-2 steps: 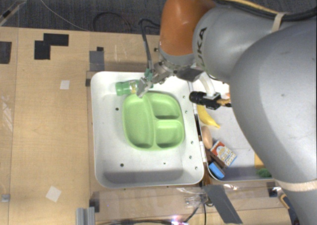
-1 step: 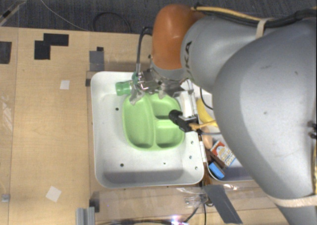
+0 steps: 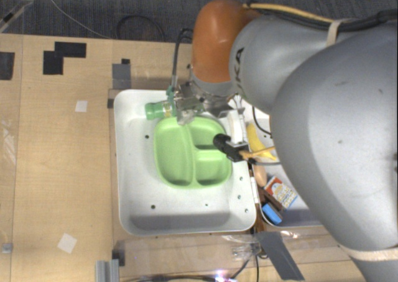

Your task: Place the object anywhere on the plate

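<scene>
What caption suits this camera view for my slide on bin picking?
KUKA arm's gripper poised over a green divided plate in the left white bin.

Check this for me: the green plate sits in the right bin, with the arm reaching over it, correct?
Not quite. The camera view shows the green plate in the left bin, not the right one. The arm does reach over it.

Arm [image 3: 298, 88] overhangs plate's [image 3: 186, 156] far edge (near half open).
</scene>
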`<state>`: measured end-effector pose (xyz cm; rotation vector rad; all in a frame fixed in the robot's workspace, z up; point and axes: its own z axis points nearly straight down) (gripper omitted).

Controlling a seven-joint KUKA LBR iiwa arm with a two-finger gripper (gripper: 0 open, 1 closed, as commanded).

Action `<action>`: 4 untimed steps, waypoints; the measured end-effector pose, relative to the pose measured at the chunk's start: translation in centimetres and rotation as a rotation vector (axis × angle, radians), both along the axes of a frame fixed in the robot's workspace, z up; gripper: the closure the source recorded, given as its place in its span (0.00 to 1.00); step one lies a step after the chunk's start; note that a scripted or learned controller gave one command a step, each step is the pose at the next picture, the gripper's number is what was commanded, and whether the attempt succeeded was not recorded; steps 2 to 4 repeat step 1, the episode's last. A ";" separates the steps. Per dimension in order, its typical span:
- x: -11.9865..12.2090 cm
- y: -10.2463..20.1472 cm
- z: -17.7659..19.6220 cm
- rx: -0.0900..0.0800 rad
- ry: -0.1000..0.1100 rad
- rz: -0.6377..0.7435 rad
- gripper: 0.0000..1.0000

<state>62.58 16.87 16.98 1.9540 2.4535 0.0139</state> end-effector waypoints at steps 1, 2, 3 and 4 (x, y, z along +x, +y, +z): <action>0.3 -4.9 12.9 -0.004 -0.009 0.214 1.00; 0.3 -4.9 12.9 -0.004 -0.009 0.214 1.00; 0.3 -4.9 12.9 -0.004 -0.009 0.214 1.00; 0.3 -4.9 12.9 -0.004 -0.009 0.214 1.00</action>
